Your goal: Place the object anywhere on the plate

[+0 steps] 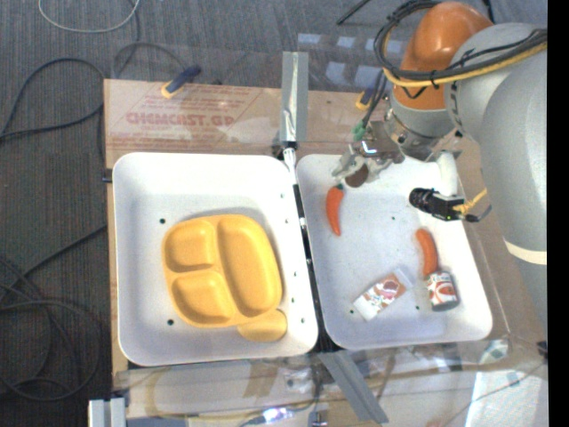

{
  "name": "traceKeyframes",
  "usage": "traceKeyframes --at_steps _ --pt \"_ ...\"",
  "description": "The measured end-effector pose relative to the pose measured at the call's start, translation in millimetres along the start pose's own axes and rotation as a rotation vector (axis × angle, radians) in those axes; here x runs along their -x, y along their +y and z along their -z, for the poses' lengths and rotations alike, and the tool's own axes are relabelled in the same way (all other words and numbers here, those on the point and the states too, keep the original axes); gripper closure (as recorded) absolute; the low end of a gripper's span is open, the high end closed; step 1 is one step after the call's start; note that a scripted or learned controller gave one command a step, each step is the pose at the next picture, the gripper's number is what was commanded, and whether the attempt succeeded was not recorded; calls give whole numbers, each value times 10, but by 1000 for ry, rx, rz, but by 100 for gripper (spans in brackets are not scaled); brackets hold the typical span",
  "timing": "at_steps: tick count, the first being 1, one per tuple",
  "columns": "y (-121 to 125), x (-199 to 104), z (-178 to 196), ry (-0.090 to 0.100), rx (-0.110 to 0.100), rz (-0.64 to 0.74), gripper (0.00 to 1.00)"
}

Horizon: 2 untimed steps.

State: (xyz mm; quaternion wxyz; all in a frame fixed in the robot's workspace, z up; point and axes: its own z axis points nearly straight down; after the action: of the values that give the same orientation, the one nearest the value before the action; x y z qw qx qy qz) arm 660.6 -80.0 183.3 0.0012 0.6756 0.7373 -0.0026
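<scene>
Far left of the pincer, the plate [222, 269] waits in its bin [133, 238]. Just below the pincer lies the carrot [334, 210], tip nearly under the fingers. The pincer [360, 165] hangs over it, and how wide it stands I cannot tell. Risk: the slim carrot rolls aside, or a grip near its end tips out mid-carry.

Even, bright overhead light is seen; the white bins [133, 327] are slightly overexposed, shadows are soft, and focus is mildly blurred.
</scene>
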Motion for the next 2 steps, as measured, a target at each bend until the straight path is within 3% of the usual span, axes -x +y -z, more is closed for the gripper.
traceKeyframes --at_steps 1,2 --pt "-382 -849 -2 5 -1 -37 100" --pt "-1451 -1697 -7 5 -4 8 100"
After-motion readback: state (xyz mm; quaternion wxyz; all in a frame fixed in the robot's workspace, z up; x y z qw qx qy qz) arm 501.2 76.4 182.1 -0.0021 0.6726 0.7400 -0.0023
